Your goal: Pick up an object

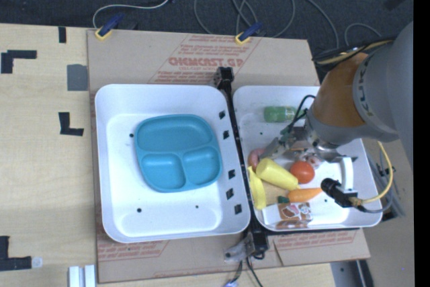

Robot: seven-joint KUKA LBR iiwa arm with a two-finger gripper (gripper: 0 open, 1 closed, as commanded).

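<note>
Camera view sets the two-finger gripper (295, 148) low in the right white bin (349, 222), above a red tomato-like toy (303, 173), yellow pepper-like toy (277, 173) and orange plastic carrot (304, 194) crowded by its near-left corner, likely targets. Whether its jaws are spread, I cannot tell. A blue divided plastic plate (178, 150) lies centred in the left white bin (114, 218).

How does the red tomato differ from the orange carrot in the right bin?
The tomato is round and red; the carrot is long, thin and orange. The tomato sits farther from the bin's near wall, beside the yellow piece; the carrot lies lengthwise below it. Both are small toy foods close under the arm.
</note>
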